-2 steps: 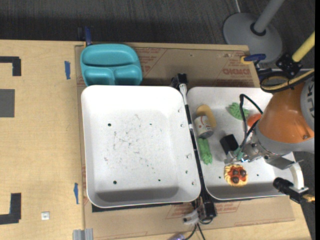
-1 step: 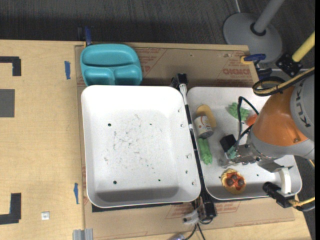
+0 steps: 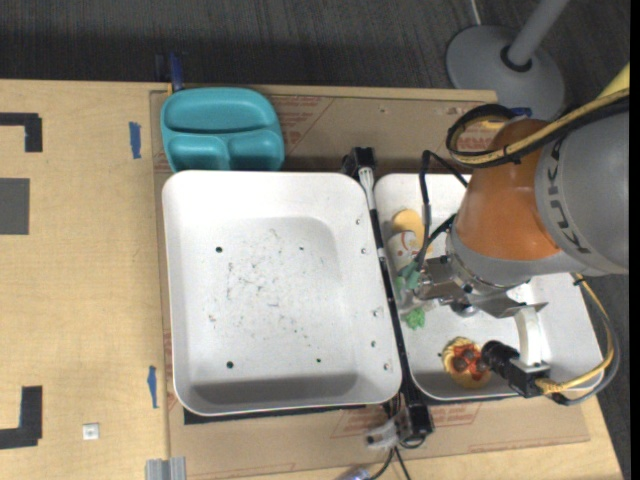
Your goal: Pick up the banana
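Note:
In the right bin [image 3: 570,318], a pale yellow rounded piece with a brown end [image 3: 405,226] lies near the bin's left wall; it looks like the banana, and the arm hides most of it. The gripper [image 3: 432,286] hangs low in this bin, just below and to the right of that piece, under the orange wrist band [image 3: 505,213]. Green bits [image 3: 412,303] lie right beside the gripper on its left. I see nothing held.
A red and yellow object [image 3: 460,358] lies near the right bin's front edge. The left bin [image 3: 270,288] stands alongside, across a black divider [image 3: 385,278]. A teal divided tray [image 3: 222,128] sits behind the left bin.

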